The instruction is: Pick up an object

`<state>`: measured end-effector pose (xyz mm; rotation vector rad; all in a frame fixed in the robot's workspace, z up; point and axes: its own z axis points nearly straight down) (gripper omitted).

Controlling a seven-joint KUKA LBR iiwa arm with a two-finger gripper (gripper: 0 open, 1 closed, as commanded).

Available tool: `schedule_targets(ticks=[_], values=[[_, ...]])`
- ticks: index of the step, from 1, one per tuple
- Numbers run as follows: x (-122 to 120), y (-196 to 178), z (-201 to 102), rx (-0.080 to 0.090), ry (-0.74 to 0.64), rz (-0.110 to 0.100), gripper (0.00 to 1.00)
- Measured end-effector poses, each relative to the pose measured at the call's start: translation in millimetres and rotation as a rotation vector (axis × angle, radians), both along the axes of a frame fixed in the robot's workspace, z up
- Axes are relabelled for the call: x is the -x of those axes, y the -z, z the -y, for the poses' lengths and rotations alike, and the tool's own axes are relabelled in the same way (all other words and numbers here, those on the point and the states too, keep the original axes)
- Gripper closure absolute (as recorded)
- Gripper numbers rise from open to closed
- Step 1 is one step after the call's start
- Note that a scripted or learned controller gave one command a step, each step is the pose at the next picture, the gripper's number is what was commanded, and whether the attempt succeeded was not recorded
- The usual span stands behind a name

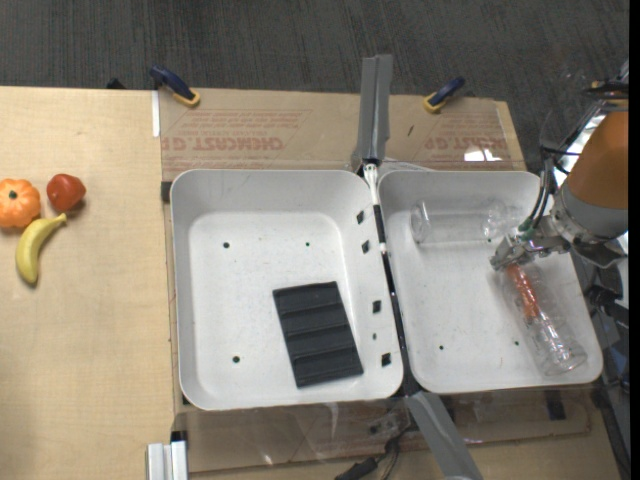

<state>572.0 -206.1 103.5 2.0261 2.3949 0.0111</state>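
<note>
A clear plastic bottle with an orange-red label lies slantwise along the right side of the right bin. A second clear container lies across that bin's far part. My gripper reaches in from the right and hangs low at the labelled bottle's upper end, touching or almost touching it. A black ribbed block rests flat in the left bin, near its front.
An orange, a red fruit and a banana sit on the wooden bench far left. Two clamps hold the cardboard behind the bins. A grey divider bar runs between the bins.
</note>
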Motion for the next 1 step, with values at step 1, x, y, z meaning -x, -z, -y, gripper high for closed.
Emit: schedule_targets(ticks=[1], values=[[18.9, -108.5, -73.4, 0.003, -0.049, -0.009, 1.0]])
